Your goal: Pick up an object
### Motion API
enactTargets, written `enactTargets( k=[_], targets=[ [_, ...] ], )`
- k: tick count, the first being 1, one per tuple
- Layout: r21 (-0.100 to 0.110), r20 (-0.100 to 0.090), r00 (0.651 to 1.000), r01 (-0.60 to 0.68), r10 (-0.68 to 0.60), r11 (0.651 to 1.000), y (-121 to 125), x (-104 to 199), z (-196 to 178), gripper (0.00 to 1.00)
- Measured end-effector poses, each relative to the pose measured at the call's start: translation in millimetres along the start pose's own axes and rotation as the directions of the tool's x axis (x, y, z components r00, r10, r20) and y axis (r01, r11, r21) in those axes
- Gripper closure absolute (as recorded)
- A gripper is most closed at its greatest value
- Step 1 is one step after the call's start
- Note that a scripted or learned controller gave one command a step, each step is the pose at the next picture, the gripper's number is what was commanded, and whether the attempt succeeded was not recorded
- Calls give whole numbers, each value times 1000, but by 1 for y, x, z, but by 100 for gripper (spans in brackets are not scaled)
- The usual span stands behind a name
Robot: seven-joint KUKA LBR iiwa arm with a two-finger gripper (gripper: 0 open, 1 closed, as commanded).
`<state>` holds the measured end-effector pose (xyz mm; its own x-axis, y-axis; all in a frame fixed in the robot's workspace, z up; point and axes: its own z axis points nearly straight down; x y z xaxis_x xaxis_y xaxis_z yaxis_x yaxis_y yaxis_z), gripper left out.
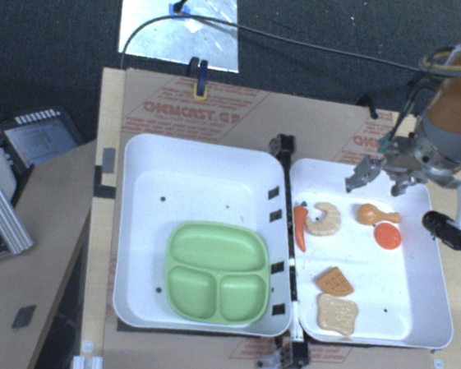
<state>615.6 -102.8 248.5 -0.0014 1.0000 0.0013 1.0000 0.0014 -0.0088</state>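
White plastic makes up both shallow bins on the counter (60, 226): the left bin (146, 162) carries a green divided plate (216, 271), and the right bin (424, 301) holds the small things on offer. The claw (382, 182) hangs over the back of the right bin with its two dark fingers spread apart and nothing between them, so I judge this to be the approach, before any grasp. Candidates lie below and in front of it: a pale shrimp-like piece (323, 218) beside an orange-red carrot (300, 227) that lies along the divider (282, 202), a tan drumstick shape (373, 213) touching or just beside a red-orange disc (387, 236), and further forward a brown cracker (334, 281) just behind a slice of toast (336, 315). The drumstick and the shrimp piece sit nearest the claw; either would call for a short move forward and a straight descent, with the fingers straddling the narrow part. The carrot looks hardest, since it hugs the inner wall and leaves little room for a finger on that side. The disc and drumstick crowd each other, so closing on one may nudge the other. Open floor shows at the bin's front right and along its back wall, giving room to come down without brushing the rim.
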Motion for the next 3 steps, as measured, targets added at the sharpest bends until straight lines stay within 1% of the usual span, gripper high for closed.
enactTargets(
  k=[1, 2, 3],
  targets=[
    [-10, 1, 1000, 2, -2, 1000, 2, 0, -6, 0],
    [-7, 1, 1000, 4, -4, 1000, 12, 5, 46, 0],
    [-7, 1, 1000, 0, 0, 1000, 7, 3, 89, 0]
  ],
)
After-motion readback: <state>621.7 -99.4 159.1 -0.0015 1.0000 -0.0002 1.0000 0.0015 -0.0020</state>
